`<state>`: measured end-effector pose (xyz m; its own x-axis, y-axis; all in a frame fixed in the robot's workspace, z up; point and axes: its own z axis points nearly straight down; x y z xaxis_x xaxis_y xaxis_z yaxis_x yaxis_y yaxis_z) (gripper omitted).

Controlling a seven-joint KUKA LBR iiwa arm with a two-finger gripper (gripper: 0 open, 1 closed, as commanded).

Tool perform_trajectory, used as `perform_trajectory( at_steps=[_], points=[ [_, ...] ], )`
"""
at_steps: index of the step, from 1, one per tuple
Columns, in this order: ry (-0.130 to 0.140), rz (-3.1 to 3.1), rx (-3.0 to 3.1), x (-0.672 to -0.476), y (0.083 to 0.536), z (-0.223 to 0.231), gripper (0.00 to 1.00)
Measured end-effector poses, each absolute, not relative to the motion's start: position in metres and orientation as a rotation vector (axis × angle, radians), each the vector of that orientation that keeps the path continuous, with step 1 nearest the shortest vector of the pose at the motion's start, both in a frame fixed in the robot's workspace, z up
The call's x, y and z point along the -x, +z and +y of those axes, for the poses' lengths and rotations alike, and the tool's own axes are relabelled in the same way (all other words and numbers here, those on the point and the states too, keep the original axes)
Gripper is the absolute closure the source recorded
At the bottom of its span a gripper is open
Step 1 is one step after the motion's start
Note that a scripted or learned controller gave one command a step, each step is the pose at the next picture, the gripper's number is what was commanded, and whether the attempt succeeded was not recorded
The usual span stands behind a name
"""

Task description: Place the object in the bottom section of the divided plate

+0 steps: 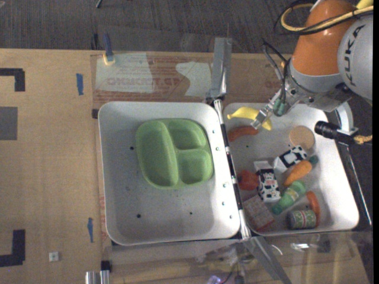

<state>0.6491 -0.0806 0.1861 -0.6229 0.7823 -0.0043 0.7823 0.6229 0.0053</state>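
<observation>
A green divided plate [174, 152] with three sections lies in the left white bin [118, 206]. My gripper [265, 116] hangs low over the back left corner of the right bin [346, 209], directly at a yellow banana [243, 113] that lies there. The gripper's tip overlaps the banana's right end, and I cannot make out whether the banana is held. The arm's orange band and grey wrist [323, 46] reach in from the upper right.
Crowded into the right bin are a red sausage [241, 133], a tan round cup [302, 136], two cow-patterned cartons [268, 185], a carrot [298, 170], a green bottle [289, 197] and a can [302, 219]. A metal divider [228, 158] separates the bins.
</observation>
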Motion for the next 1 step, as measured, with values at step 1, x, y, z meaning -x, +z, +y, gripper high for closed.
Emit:
perform_trajectory(
  at_steps=[1],
  points=[
    [0.005,2.824,-1.361,-0.6491,0.1862,-0.0806,0.0]
  ],
)
